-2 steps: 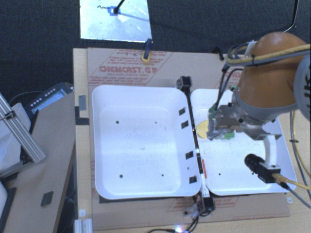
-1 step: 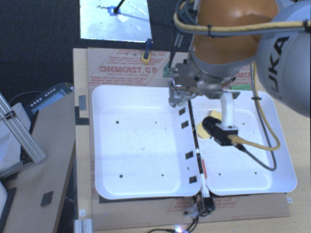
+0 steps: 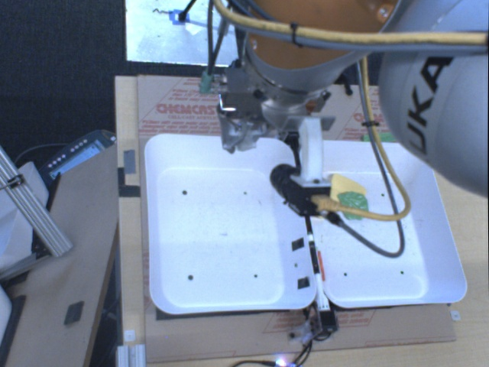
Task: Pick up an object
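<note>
The large grey KUKA arm (image 3: 428, 90) fills the upper right of the frame, its rounded casing bearing black lettering near the right edge. Above the wrist a broad orange band (image 3: 321, 14) curves across the top centre of the frame. Below it a grey ring narrows into the silver metal wrist block (image 3: 248, 109), just left of the top centre. A yellow cable (image 3: 336, 33) runs across the orange band and grey casing, and loops down again at centre right. The two-finger metal gripper (image 3: 243, 138) points downward from the wrist block, its tips blurred, so their spacing cannot be read.
</note>
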Tool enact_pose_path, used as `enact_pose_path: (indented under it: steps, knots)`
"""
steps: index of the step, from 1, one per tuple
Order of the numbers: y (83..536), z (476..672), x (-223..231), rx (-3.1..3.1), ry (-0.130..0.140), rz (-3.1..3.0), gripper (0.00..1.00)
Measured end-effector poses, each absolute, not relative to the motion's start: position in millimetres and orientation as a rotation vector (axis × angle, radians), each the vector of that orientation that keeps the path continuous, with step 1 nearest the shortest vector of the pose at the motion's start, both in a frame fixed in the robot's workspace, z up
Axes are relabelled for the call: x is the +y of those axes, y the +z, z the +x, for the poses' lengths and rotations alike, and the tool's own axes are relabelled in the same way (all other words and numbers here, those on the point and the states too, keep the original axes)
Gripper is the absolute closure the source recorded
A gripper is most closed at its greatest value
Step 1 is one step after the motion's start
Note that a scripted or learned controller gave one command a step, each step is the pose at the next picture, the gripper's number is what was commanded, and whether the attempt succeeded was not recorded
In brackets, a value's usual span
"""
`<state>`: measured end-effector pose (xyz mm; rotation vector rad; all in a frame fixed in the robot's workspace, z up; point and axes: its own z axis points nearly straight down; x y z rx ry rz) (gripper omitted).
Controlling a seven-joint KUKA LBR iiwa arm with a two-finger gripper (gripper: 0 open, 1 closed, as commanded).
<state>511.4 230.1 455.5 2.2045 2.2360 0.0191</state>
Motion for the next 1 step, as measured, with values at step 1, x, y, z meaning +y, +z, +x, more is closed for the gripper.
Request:
enact_pose_path:
  steps: [1]
  knots:
    - [540.6,485.3,234.9,2.228,0.017,2.212,1.00]
